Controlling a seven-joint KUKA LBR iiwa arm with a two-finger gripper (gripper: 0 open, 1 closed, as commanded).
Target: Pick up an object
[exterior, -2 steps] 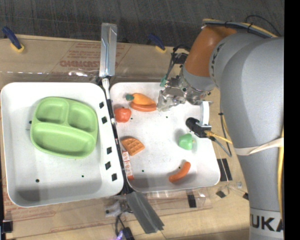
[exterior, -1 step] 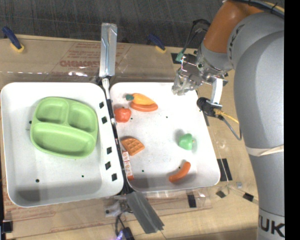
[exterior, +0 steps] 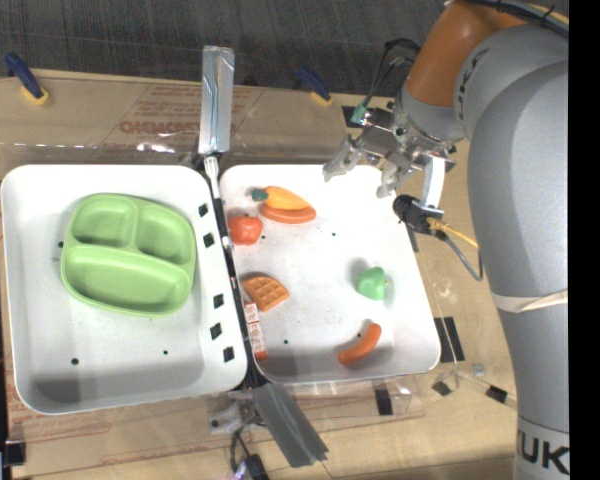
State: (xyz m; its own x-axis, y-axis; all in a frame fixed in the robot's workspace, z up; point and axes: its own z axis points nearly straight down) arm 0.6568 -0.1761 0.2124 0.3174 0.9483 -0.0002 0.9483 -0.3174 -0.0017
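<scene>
Looming at the right of your view, the grey arm (exterior: 520,218) is taking up most of that side, its orange band (exterior: 445,53) sitting high near the top. Below the band, the gripper (exterior: 362,173) is hanging over the far right corner of the right bin (exterior: 320,363), and its fingers (exterior: 336,164) are standing spread apart with nothing between them.

You are seeing five small things lying in that right bin. An orange carrot-like piece (exterior: 285,204) is resting nearest the gripper, at the bin's far side. A red tomato-like piece (exterior: 245,230) is lying just beside it, close to the wall between the bins. A waffle-like brown piece (exterior: 265,292) is sitting nearer you along that same wall. A green piece (exterior: 374,283) is lying toward the bin's right side, and an orange-red sausage-like piece (exterior: 360,344) is resting near the front edge.

In the left bin (exterior: 30,368), a green divided plate (exterior: 130,253) is lying flat. Both bins are sitting side by side on the desk (exterior: 130,438).
</scene>
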